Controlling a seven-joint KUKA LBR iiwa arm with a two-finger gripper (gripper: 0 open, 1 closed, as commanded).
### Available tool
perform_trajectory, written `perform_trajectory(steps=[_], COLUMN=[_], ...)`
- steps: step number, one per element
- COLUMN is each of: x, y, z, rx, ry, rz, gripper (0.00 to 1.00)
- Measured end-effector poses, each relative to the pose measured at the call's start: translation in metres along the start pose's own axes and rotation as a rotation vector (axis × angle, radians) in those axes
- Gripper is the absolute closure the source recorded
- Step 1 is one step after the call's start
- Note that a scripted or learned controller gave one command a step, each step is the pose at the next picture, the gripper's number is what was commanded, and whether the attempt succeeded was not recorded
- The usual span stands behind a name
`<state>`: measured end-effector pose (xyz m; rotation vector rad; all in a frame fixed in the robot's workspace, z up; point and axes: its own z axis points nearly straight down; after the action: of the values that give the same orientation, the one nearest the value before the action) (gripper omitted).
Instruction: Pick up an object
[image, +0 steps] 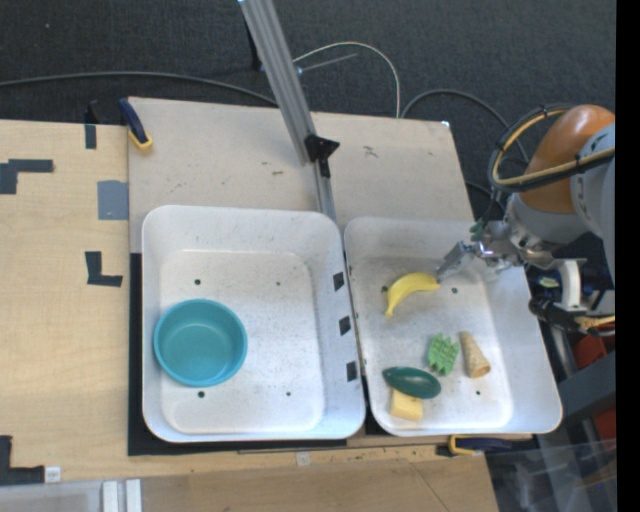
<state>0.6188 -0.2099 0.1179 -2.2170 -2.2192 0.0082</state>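
The right bin (520, 400) holds a yellow banana (409, 290) near its middle, a green knobbly piece (442, 353), a tan cone-shaped piece (474, 355), a dark green oval (411, 381) and a yellow block (406, 406) at the front. My gripper (456, 262) hangs over the bin's back right part, just right of the banana's tip, with nothing visibly between its fingers. The grey arm with its orange band (575, 140) comes in from the right.
The left bin (240, 225) holds a teal bowl (200, 343) at its front left. A slanted metal pole (290, 85) stands behind the bins. A blue and yellow clamp (135, 123) sits at the bench's back left. Cables run behind the bench.
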Motion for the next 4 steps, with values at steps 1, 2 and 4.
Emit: perform_trajectory(steps=[1, 2, 4], x=[0.0, 0.001, 0.005], y=[0.002, -0.003, 0.005], z=[-0.014, -0.057, -0.152], rx=[-0.006, -0.009, -0.012], ry=[-0.002, -0.001, -0.002], rz=[-0.002, 0.0, -0.001], gripper=[1.0, 1.0, 1.0])
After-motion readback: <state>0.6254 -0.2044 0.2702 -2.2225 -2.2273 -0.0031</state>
